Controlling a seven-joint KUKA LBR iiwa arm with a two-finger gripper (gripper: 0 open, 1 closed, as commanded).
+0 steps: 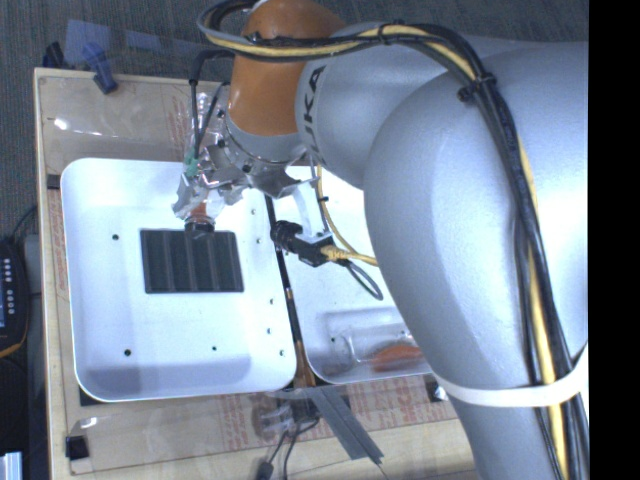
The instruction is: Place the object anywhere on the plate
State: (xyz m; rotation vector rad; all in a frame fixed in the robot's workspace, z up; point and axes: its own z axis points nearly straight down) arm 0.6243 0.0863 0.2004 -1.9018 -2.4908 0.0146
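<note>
A dark ribbed rectangular plate [191, 261] lies flat in the left white bin [110, 348]. My gripper [200, 218] hangs over the plate's far edge, near its middle, pointing down from the orange wrist band [275, 58]. A small reddish spot [203, 209] shows at the gripper's tip; I cannot make out what it is or whether it is held. An orange object [397, 352] lies in the right bin [330, 363], partly hidden by the arm.
The big grey arm [470, 198] covers most of the right bin. A black connector with a yellow cable [305, 244] hangs over the rim between the bins. A clear item [355, 336] lies beside the orange object.
</note>
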